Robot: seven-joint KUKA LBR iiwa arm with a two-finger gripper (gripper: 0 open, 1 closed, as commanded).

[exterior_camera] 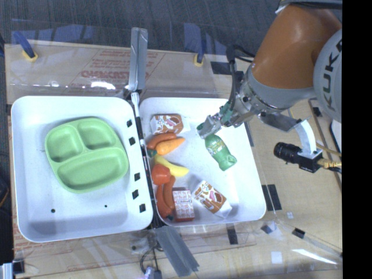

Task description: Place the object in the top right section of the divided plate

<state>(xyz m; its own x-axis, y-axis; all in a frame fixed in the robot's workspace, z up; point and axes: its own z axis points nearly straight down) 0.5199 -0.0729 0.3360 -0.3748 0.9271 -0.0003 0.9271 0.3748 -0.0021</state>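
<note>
A green divided plate [87, 154] lies in the left bin [35, 214]; its top right section [97, 131] holds nothing. My gripper [213, 125] hangs over the upper right part of the right bin [250, 208]. It is shut on the top end of a green bottle [221, 151], which slants down and to the right from the fingers. I cannot tell whether the bottle's lower end is off the bin floor.
Down the right bin's left side lie a snack packet [167, 122], an orange carrot [170, 146], a yellow banana [172, 168], a red sausage [162, 192], a red-and-white box [182, 204] and a brown-and-white carton [210, 196]. A grey divider [138, 57] stands between the bins.
</note>
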